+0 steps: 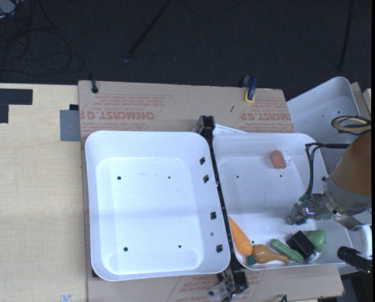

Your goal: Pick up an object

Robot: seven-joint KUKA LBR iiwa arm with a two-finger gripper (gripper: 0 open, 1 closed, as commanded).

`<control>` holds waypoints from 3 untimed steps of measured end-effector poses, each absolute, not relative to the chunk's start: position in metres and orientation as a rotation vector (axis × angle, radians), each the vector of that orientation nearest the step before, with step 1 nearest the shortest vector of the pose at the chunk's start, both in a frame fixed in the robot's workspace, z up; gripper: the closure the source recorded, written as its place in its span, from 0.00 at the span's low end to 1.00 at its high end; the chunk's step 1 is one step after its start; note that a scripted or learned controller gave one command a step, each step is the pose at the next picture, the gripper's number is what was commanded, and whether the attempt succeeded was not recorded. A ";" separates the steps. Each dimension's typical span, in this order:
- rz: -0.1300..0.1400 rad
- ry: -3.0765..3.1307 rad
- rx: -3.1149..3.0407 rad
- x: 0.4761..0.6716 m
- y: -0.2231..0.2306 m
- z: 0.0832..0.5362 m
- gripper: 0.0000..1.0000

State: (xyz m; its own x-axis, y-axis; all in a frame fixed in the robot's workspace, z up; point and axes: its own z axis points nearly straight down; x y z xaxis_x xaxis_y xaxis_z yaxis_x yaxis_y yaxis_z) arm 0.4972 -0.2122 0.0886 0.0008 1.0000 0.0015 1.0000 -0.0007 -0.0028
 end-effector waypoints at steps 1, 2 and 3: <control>0.002 -2.213 -2.225 0.497 -0.214 0.101 1.00; 0.002 -2.206 -2.231 0.497 -0.215 0.110 1.00; 0.003 -2.200 -2.236 0.496 -0.217 0.119 1.00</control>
State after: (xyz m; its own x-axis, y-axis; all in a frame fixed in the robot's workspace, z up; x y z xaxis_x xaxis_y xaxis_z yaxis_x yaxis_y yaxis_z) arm 0.4962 -0.2166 0.1193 0.0165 0.9999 0.0021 0.9999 -0.0165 -0.0048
